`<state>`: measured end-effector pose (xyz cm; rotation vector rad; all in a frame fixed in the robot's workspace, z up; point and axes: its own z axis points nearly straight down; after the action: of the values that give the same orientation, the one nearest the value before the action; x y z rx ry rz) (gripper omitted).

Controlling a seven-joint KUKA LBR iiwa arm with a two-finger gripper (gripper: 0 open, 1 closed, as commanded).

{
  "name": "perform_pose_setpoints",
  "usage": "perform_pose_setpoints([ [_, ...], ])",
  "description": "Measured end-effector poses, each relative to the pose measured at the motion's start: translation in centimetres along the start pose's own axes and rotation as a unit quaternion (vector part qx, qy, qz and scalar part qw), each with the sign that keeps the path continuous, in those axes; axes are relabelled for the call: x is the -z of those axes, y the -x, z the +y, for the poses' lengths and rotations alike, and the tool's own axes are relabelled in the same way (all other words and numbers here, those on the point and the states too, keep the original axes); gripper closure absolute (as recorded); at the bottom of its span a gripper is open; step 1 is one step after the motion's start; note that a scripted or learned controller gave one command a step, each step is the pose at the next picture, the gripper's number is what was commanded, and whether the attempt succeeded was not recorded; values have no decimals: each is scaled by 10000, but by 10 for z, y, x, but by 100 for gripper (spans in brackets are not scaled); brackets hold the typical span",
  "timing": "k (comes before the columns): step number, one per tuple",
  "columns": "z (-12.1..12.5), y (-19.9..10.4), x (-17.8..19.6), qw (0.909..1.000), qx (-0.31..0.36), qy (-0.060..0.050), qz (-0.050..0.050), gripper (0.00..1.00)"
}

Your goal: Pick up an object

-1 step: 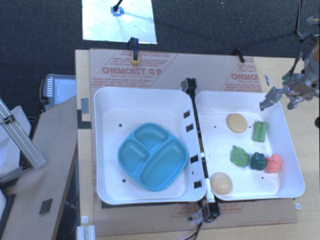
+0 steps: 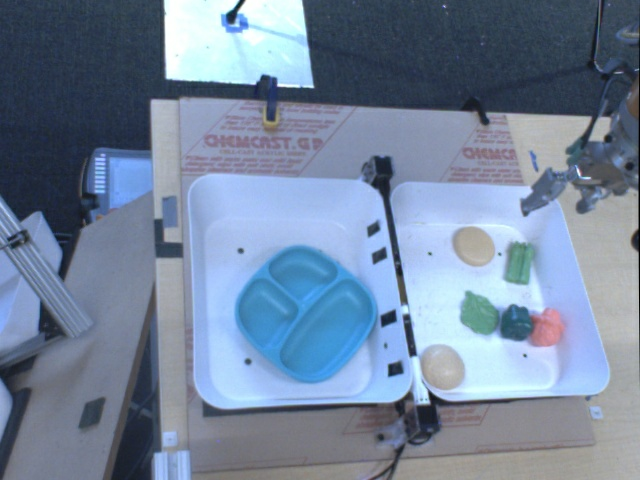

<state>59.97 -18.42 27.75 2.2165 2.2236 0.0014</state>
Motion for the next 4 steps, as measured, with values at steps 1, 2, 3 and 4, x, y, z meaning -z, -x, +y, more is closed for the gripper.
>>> perform_pose_setpoints([
  [1,4,7,-59,10000,-10,-16,1,0],
  [2,12,1,-106,10000,9,-10,2,0],
  [3,16,-7,-152,10000,11,-13,4,0],
  [4,17,-7,-138,10000,18,15,-5,100],
])
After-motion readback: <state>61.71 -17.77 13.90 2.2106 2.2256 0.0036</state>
